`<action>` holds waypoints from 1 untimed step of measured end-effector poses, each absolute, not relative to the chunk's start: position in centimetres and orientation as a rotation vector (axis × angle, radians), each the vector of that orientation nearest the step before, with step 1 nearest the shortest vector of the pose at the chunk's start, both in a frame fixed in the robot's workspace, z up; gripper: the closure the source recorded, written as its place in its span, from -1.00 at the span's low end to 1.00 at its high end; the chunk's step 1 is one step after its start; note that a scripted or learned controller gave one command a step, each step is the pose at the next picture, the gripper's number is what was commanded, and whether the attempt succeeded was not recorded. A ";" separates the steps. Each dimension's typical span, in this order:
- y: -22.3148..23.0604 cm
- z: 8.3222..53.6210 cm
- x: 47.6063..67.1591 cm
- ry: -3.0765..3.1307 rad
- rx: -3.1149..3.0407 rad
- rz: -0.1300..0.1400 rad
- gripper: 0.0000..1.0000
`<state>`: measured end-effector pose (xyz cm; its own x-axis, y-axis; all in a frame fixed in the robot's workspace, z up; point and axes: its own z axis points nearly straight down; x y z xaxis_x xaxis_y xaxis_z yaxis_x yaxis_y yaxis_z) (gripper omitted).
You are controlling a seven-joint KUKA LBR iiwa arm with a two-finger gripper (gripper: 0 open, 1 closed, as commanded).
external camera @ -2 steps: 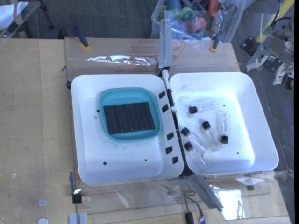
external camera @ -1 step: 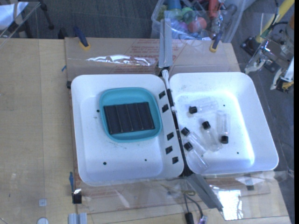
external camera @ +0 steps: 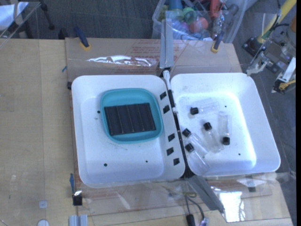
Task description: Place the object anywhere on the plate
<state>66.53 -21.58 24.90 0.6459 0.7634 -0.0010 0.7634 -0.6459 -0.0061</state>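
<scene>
Clear vials with black caps [external camera: 221, 128] lay scattered in right bin [external camera: 263, 126]; teal plate [external camera: 130, 95] sat in left bin [external camera: 89, 126], across divider; arm at frame's right edge, jaw state impossible to tell

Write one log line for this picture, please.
plate: left bin, holds dark block | vials: right bin | placing: not done

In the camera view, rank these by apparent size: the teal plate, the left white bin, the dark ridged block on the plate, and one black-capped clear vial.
1. Left white bin
2. Teal plate
3. Dark ridged block
4. Black-capped clear vial

The vials look roughly alike in size; being clear, their outlines are hard to compare.
</scene>
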 end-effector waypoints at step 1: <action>-21.4 34.0 65.8 -1.163 -2.920 -0.001 -1.00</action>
